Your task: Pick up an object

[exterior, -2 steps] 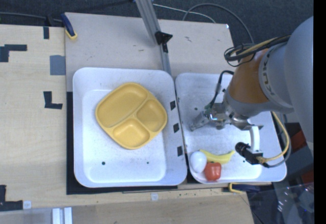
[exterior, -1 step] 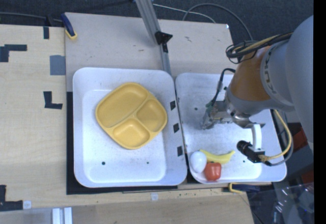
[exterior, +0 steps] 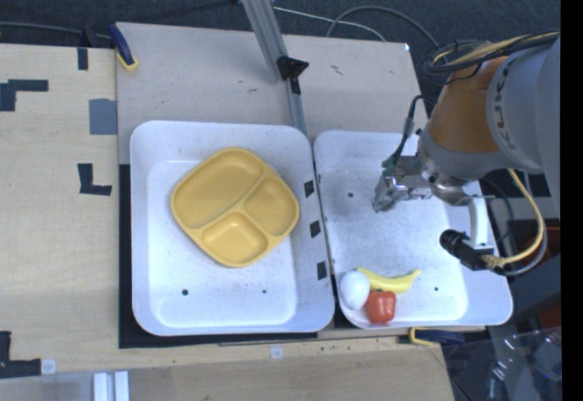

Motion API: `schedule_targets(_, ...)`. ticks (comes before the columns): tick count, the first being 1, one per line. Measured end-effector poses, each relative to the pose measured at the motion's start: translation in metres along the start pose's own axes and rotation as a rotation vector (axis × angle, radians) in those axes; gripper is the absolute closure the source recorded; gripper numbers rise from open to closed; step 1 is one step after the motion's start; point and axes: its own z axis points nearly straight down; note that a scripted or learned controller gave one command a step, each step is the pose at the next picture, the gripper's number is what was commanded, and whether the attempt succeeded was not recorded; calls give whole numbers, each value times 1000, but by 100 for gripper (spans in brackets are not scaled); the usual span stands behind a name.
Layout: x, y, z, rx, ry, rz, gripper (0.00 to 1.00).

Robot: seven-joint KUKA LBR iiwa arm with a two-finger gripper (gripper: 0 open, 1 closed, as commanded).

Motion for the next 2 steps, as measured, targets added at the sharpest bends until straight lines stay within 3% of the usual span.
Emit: schedule_targets(2,-3,0,-78,2,0,0,100)
